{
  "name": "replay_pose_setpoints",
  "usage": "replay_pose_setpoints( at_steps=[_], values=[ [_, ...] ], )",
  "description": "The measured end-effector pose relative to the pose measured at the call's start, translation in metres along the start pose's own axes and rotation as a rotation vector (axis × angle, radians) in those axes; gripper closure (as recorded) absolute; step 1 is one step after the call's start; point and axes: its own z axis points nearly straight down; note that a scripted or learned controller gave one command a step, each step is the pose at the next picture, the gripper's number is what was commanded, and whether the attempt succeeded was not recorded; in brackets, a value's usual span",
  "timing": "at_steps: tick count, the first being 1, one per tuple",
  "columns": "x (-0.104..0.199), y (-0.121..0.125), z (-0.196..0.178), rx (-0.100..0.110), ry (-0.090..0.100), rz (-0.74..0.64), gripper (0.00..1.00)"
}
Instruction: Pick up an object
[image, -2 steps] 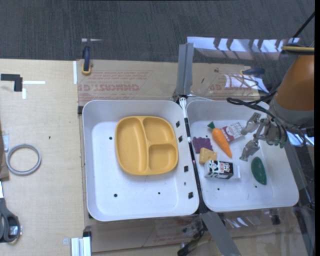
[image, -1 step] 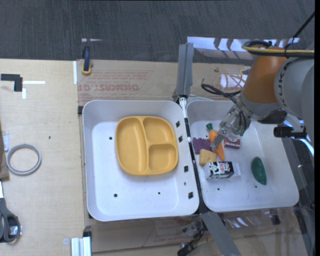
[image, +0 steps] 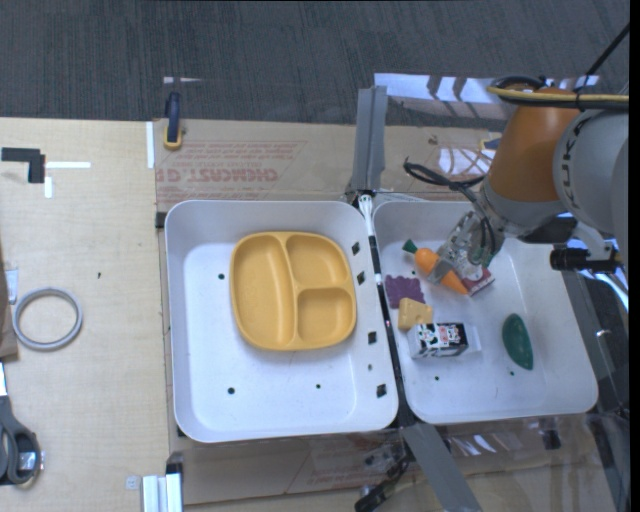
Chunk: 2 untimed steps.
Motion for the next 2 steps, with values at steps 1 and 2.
replay_pose_setpoints(
  at_steps=[1,2],
  values=[
    [0.0561,0.0492,-0.1284,0.001,0.005,0.137,1.0],
    [0.0553,0.0494,-0.1369,0.002,0.003,0.134,1.0]
  ],
)
